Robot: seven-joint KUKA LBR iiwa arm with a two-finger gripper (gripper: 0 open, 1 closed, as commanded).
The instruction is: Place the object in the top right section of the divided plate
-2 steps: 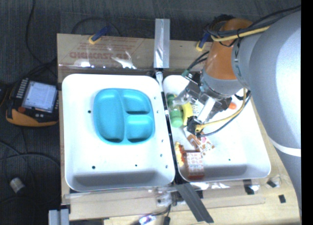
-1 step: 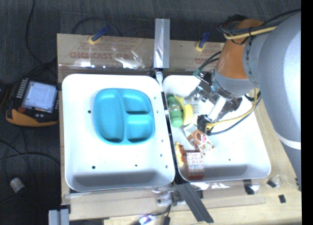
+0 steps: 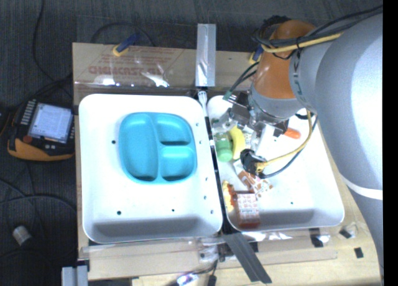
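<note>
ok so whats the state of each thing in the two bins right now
divided plate: flat in the left bin, nothing in its sections
gripper: low over the right bin, above the small items at its left side
green object: lying in the right bin by the divider, under the gripper
yellow object: lying beside the green one
orange object: lying in the right bin, partly hidden by the arm
red-and-white packet: lying near the front wall of the right bin

a: where's the divided plate [image 3: 157, 147]?

b: in the left bin [image 3: 99, 216], blue, three sections, nothing in them.

a: and the arm [image 3: 336, 92]?

b: it reaches in over the right bin [image 3: 311, 210]; the gripper [image 3: 244, 130] is low among a small clutter there, a green object [image 3: 222, 147] beside a yellow one [image 3: 237, 139], with an orange piece [image 3: 292, 133] near the wrist and a reddish-white packet [image 3: 245, 206] towards the front edge.
</note>
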